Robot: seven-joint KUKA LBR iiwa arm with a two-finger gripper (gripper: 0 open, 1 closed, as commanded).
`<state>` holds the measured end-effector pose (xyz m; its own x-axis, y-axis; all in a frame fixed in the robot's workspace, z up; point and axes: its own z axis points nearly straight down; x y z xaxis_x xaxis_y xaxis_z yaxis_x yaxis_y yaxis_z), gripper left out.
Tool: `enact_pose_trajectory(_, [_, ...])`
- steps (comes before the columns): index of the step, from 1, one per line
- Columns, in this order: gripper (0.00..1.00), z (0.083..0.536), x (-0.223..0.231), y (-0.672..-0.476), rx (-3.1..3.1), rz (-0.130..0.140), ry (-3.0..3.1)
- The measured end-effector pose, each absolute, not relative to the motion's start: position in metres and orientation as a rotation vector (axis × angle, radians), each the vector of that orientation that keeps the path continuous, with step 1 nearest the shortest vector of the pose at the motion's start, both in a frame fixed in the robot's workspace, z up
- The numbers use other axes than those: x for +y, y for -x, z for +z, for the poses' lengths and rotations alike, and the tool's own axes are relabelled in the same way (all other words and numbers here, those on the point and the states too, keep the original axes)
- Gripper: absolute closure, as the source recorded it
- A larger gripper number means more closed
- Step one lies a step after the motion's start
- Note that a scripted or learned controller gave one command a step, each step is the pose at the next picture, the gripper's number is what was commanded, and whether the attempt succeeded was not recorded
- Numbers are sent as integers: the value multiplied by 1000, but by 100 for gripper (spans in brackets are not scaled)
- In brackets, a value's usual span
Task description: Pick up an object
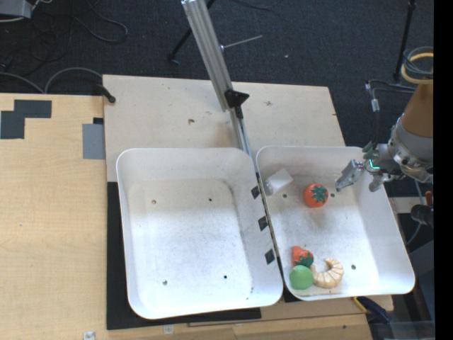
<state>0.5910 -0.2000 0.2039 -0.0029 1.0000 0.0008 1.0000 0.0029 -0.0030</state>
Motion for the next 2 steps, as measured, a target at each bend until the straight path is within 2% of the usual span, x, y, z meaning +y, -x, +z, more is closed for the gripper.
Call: enact_pose_trajectory(2, [0,90,-200,-597,-2219,4,2218])
